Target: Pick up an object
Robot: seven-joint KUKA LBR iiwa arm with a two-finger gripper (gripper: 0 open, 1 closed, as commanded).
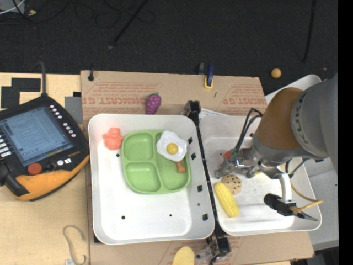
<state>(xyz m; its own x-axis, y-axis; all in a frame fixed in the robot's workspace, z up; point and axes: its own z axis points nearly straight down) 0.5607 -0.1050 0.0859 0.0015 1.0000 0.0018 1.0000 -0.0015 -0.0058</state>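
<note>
Arm is reaching in from the right over the right bin point(251, 214). Hand point(229, 168) is hanging over that bin's left-centre part. Cannot tell how far it is open, or whether it has hold of anything.

Cookie point(234, 184) is lying on the bin floor just on the near side of the hand; touching it or not, cannot tell. Corn cob point(226, 199) is lying nearer still, at a slant, right beside the cookie's near-left edge and close to the bin's left wall.

Left bin point(149, 217) is holding 1 green divided plate point(144, 175). A fried egg toy point(171, 146) is resting on the plate's far-right rim. A pink-orange toy point(112, 139) is sitting just left of the plate.

Purple grapes point(153, 102) are lying on the cardboard beyond the left bin. 1 yellow fruit point(183, 255) is sitting at the near edge of the bench, between the 2 bins.
</note>
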